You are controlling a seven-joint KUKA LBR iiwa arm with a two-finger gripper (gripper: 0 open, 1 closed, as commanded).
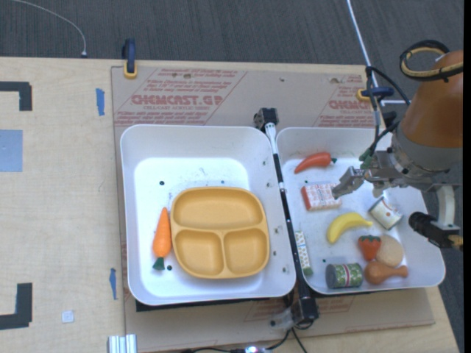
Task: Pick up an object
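- Two shallow white bins sit side by side on the bench; we log the left bin (140,219) and the right bin (434,271) separately.
- Left bin: a yellow-orange plastic tray with three compartments (218,231) lies in the middle, and an orange toy carrot with a green stub (161,236) lies just beside the tray's left edge.
- Right bin: a red toy chili pepper (314,161) near the far wall; a small red-and-white printed packet (319,196) below it; a yellow toy banana (346,225) in the centre; a green labelled toy can (344,274) at the near wall; a brown toy drumstick (384,272) next to the can; a red strawberry-like piece (369,245) and a pale round piece (391,252) touching each other; a small white cup-like item (384,213).
- The grey metal two-finger gripper (350,182) hangs over the right bin, between the packet and the white cup-like item, just above the banana.
- From this slant we cannot tell how far the pincer is spread; we see nothing between its tips.
- Judged step: approach, no object secured yet.
- Judged next move: descend onto one item, likely packet or banana, centring it before closing.
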